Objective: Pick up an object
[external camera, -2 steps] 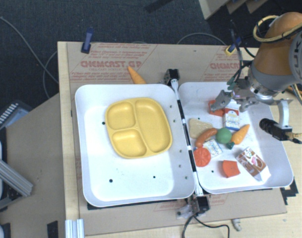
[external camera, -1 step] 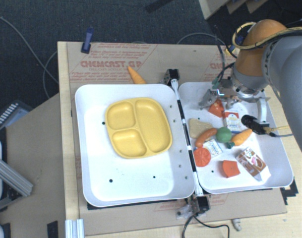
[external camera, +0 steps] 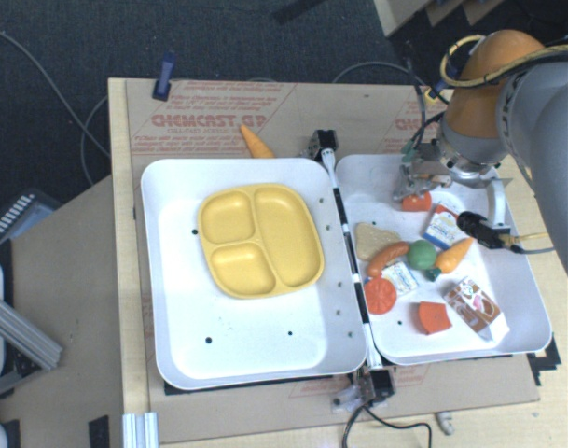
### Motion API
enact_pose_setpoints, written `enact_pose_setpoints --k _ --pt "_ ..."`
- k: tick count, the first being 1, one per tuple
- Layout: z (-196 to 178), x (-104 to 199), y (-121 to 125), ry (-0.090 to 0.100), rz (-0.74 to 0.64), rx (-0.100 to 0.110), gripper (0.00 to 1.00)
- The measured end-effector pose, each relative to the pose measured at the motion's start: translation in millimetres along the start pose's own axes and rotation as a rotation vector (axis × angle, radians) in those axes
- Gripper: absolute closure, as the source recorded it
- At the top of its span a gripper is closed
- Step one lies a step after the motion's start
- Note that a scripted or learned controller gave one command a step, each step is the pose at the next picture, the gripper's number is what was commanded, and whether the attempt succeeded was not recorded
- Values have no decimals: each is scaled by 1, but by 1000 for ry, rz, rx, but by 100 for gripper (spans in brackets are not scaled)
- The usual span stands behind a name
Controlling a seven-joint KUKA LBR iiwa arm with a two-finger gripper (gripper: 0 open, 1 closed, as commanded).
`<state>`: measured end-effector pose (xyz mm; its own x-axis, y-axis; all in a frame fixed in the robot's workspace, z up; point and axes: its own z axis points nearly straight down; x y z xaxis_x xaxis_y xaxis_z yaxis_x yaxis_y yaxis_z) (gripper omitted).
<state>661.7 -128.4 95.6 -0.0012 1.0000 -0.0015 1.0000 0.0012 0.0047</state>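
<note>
My gripper (external camera: 416,183) is down at the far left part of the right bin (external camera: 524,299), right above a small red object (external camera: 416,202) that it touches or nearly touches. Nearer in the same bin lie a white and blue carton (external camera: 441,225), an orange carrot (external camera: 454,254), a green ball (external camera: 422,255), a sausage (external camera: 386,256), a bread slice (external camera: 370,237), a red tomato slice (external camera: 380,295), a red-orange block (external camera: 434,317) and a brown and white carton (external camera: 473,304). I see nothing lifted.
The left bin (external camera: 172,278) holds a yellow divided plate (external camera: 261,239). Another orange carrot (external camera: 256,143) lies on the bench behind the left bin, and a blue item (external camera: 163,76) sits at the bench's far left edge. The grey arm (external camera: 535,91) comes in from the upper right.
</note>
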Motion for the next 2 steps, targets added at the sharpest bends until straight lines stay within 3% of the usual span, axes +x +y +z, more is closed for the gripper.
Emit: enact_pose_setpoints --k 1,2 --pt "0 0 0 0 0 1 0" --pt "-10 0 1 0 0 -2 100"
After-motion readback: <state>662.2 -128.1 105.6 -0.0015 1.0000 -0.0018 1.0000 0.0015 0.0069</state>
